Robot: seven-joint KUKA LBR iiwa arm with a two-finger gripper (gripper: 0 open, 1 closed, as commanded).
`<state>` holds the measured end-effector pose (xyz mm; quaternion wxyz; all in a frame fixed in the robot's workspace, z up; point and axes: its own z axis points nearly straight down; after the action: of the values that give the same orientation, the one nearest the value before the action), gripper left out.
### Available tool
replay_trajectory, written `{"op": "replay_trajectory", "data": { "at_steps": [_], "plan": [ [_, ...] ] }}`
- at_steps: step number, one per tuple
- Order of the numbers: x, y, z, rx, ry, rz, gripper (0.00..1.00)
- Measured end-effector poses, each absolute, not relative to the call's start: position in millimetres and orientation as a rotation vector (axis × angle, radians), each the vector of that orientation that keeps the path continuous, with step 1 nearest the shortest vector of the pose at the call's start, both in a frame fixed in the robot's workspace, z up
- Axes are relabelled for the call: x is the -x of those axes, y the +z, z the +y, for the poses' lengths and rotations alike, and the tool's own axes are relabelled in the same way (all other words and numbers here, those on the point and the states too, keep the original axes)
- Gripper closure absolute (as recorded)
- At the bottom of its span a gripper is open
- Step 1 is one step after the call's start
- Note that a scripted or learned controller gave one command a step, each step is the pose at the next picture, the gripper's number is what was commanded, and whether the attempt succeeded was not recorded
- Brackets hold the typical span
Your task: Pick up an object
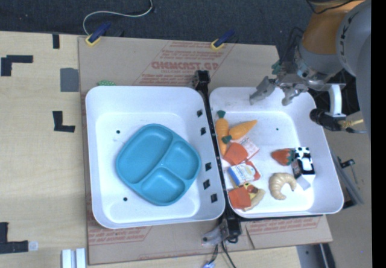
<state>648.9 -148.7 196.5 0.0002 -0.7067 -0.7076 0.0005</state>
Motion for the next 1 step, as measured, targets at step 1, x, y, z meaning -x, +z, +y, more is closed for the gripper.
{"op": "replay_trajectory", "data": {
  "at_steps": [1],
  "plan": [
    [-609.8,93.7,-121.2,2.221,0.000,-2.222,0.00]
  ]
}}
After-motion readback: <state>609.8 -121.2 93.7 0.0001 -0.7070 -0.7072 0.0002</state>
